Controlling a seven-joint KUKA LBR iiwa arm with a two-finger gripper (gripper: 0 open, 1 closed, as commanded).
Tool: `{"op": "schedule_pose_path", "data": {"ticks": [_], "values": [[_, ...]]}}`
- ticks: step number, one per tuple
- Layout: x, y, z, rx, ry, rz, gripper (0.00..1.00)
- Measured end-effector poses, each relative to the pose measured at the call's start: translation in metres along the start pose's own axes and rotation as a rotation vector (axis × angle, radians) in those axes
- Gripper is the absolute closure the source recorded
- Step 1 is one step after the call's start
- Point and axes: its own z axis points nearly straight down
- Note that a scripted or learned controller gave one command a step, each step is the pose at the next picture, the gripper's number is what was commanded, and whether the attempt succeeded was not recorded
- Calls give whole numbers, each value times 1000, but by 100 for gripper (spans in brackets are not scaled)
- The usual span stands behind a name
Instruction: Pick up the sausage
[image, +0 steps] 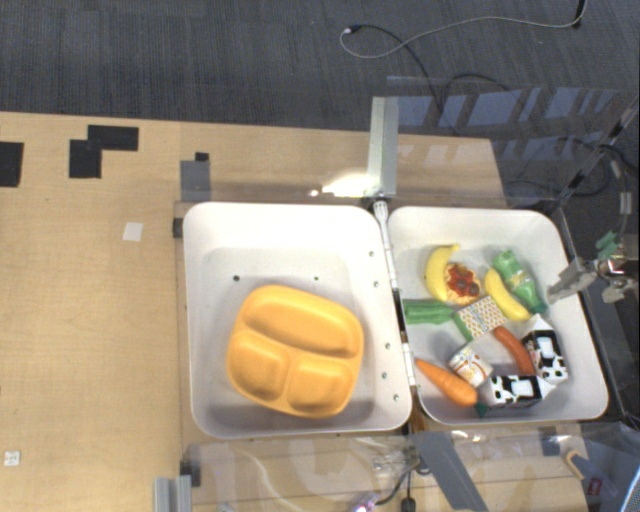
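The sausage (513, 350) is a short red-orange link lying at a slant in the right bin (575, 400), near its front right. It rests between a small orange-topped carton (470, 365) and a black-and-white cow-pattern carton (545, 355). My gripper (572, 280) hangs over the right rim of that bin, up and to the right of the sausage and apart from it. Nothing shows in its grasp.
The right bin also holds two bananas (438, 270) (507, 295), a pizza slice (462, 282), a green vegetable (520, 272), a green bean pod (430, 313), a checkered packet (482, 316), a carrot (447, 382) and a second cow-pattern carton (515, 390). A yellow divided plate (295, 350) lies in the left bin (210, 300).
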Motion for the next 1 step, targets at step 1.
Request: {"op": "schedule_pose_path", "data": {"ticks": [1], "values": [[81, 87, 93, 2, 2, 172, 0]]}}
